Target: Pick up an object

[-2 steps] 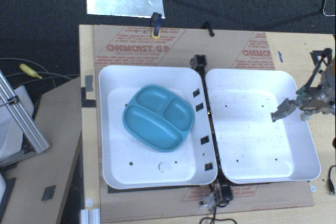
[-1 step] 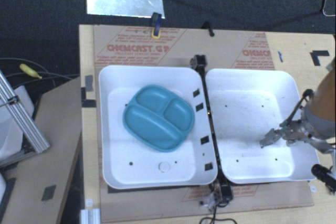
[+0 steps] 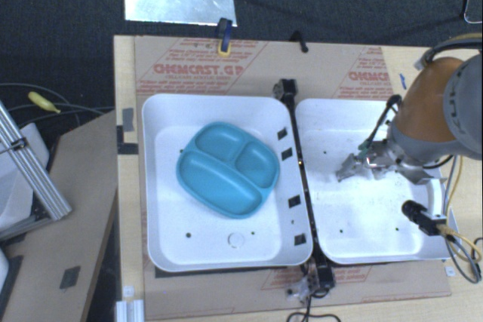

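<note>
A glossy light-blue plastic plate (image 3: 227, 179) with three rounded compartments lies in the left shallow white bin (image 3: 162, 237). The metal two-finger gripper (image 3: 349, 168) hangs over the right white bin (image 3: 339, 124), fingers spread, holding nothing. The cardboard sheet (image 3: 198, 68) underneath reads "CHEMCAST".

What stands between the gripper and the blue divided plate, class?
The gripper hovers over the right bin; the blue divided plate lies in the left bin. Only the bins' adjoining walls lie between them. Nothing rests on the plate.
</note>
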You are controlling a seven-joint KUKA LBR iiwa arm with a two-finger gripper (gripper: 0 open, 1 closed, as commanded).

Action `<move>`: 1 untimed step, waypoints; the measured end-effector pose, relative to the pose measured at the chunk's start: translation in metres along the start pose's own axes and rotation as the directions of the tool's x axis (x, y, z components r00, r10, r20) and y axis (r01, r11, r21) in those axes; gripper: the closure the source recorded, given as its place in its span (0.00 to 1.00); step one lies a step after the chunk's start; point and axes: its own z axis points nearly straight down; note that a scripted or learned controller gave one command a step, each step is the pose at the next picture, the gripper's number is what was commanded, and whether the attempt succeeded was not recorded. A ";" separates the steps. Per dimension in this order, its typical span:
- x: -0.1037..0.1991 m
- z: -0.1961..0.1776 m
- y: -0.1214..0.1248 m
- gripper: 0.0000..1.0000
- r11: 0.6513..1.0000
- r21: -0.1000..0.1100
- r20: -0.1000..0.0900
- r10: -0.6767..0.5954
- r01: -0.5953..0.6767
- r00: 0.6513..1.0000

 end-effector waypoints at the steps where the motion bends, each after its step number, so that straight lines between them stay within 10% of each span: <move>1: -0.014 0.017 -0.075 0.00 1.000 0.009 0.000 0.013 -0.013 1.000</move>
